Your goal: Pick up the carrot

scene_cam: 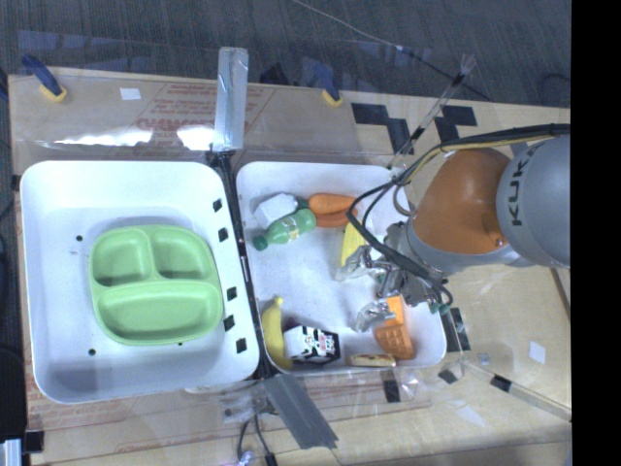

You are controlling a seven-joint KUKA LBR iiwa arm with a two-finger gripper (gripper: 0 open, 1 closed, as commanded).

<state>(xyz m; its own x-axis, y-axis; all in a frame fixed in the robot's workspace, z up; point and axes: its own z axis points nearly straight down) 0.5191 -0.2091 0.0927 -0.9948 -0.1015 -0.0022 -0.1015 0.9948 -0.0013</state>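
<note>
i'm hovering the gripper (380, 294) low in the right bin; can't tell the jaws' state. carrot (332, 204) is lying well beyond the jaws, risking grabbing the orange piece (395, 338) beside them.

Even overhead light; glare on plastic sheet (194, 136) behind bins; slightly soft focus.

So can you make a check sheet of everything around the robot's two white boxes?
Surface: wooden bench bearing left white bin and right white bin.
Job's things: long orange carrot, lying at the right bin's far side, untouched.
Clutter: green divided plate in the left bin; green plastic bottle, yellow banana, black-and-white carton, orange block in the right.
Grippers: gripper low over the right bin, apart from the carrot.
Cables: black cables looping by the wrist.
Surroundings: dark floor behind.
</note>
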